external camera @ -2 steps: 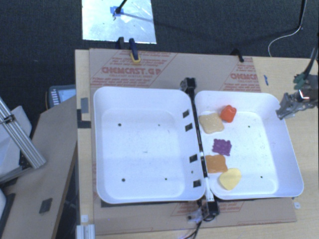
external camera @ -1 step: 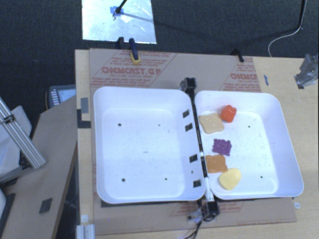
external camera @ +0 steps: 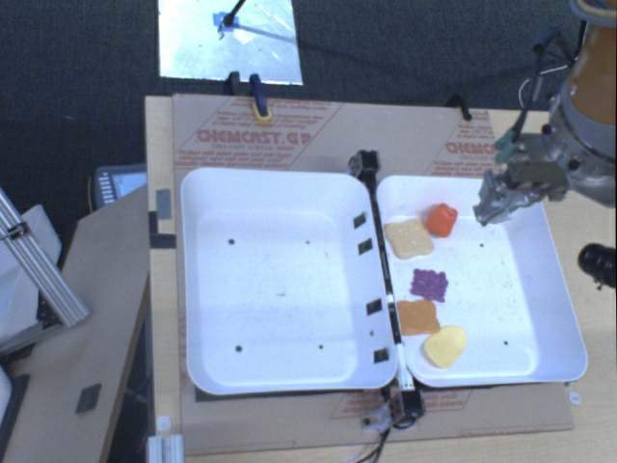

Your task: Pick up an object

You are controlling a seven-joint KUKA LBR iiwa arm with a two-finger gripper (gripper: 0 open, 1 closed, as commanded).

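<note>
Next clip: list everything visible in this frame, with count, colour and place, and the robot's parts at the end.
Bins: 2, white, side by side on the bench.
Red piece: 1, right bin, far end.
Beige slab: 1, right bin, left of the red piece.
Purple piece: 1, right bin, middle.
Orange square: 1, right bin, by the divider.
Yellow piece: 1, right bin, near corner.
Board: 1, brown with red lettering, under the bins.
Shiny sheet: 1, silver, beyond the bench.
Arm: 1, grey and orange, from the right.
Pincer: 1, dark grey, over the right bin, right of the red piece.
</note>
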